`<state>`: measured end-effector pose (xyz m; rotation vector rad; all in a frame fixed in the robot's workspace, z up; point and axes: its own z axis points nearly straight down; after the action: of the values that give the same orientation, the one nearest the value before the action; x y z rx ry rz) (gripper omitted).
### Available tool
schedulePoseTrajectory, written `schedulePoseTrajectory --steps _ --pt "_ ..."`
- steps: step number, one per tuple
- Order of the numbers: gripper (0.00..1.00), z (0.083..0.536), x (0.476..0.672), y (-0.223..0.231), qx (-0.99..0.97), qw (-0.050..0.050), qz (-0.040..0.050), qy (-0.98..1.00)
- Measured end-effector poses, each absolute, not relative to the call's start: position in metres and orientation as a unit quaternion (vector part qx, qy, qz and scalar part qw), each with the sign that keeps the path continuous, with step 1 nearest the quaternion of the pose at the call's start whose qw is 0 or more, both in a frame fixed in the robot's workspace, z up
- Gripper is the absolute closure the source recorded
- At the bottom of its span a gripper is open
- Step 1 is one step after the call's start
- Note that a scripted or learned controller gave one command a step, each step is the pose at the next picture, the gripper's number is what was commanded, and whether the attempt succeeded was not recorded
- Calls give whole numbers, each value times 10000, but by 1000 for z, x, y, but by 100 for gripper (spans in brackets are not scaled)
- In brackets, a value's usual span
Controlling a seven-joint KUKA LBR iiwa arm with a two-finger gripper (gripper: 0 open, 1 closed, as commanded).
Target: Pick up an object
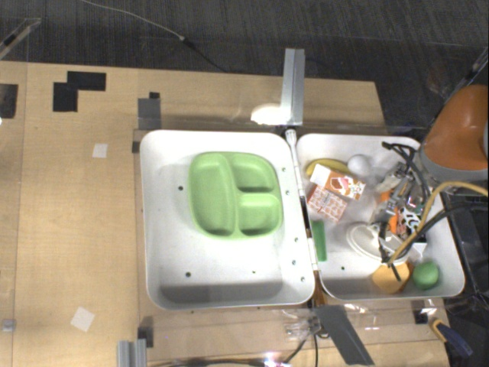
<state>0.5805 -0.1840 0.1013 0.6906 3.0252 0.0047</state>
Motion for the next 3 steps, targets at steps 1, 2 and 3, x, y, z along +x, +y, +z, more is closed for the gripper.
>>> schedulePoseTrajectory --steps 1,2,3 --pt "0 100 577 -179 2568 198 13 9663" --pt "0 95 587 -186 2760 136 20 9611" --pt "0 94 591 -187 2799 110 18 9600"
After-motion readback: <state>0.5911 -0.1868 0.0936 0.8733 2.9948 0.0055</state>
